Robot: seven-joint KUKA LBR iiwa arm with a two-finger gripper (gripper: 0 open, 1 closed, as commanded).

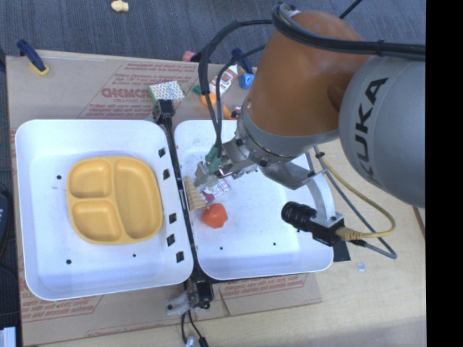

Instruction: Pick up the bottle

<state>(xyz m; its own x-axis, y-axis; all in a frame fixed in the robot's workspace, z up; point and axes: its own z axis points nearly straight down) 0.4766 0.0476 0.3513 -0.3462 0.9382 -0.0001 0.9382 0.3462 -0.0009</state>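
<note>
Two white bins sit side by side on a cardboard sheet [108, 92] covering the worktop. The left bin [36, 266] holds a yellow divided plate [114, 198]. In the right bin [253, 255] lie a small red-orange object [214, 215] and a tan brush-like item [193, 193] near the dividing edge. A yellow scrap [119, 6] lies on the grey floor beyond.

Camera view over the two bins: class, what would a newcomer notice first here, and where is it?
The big grey and orange KUKA arm looms over the right bin, reaching in from the right. The yellow divided plate sits in the left bin. A small red object lies in the right bin near the tool.
</note>
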